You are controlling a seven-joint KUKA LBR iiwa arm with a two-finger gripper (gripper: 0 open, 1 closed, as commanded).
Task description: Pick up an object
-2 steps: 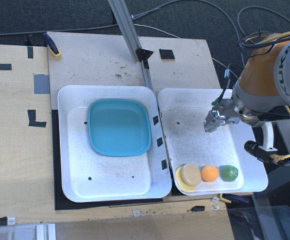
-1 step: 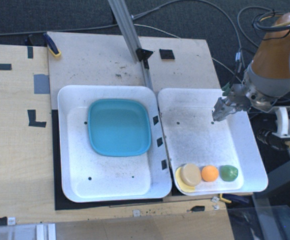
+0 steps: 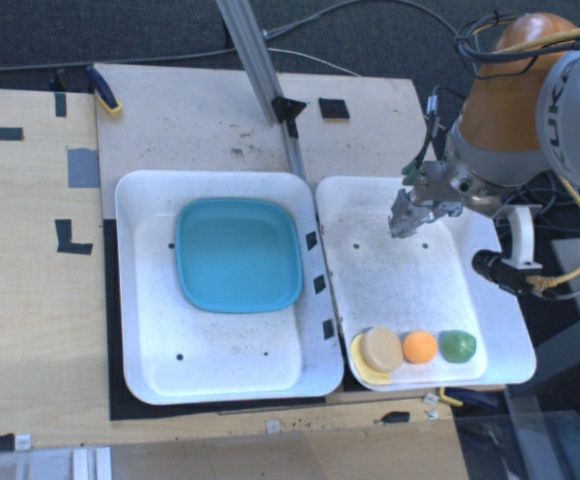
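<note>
We start at the left, where the table [image 3: 30,268] shows bare wood with a few dark tape marks. Next comes the left bin [image 3: 140,368], and in it lies a teal plate [image 3: 238,254], flat and alone. Moving on, we cross the divide into the right bin [image 3: 370,268]. Along its near edge sit three small things in a row: a tan round piece [image 3: 380,348] resting on a yellow lid [image 3: 362,370], an orange ball [image 3: 420,347] just beside it, and a green ball [image 3: 458,345] just beside that.

Farther up we find the gripper [image 3: 407,222], hanging over the far part of the right bin, well apart from that row. Nothing sits between its tips, and we cannot tell whether it is spread or pressed together. Behind it, at the right, the arm [image 3: 520,98] reaches in with its orange band.

We judge this as the approach step: no object is taken yet. The next move, as we read it, calls for travel toward the near edge, lining up over one of the three pieces, then a descent with room either side, since they crowd each other closely.
</note>
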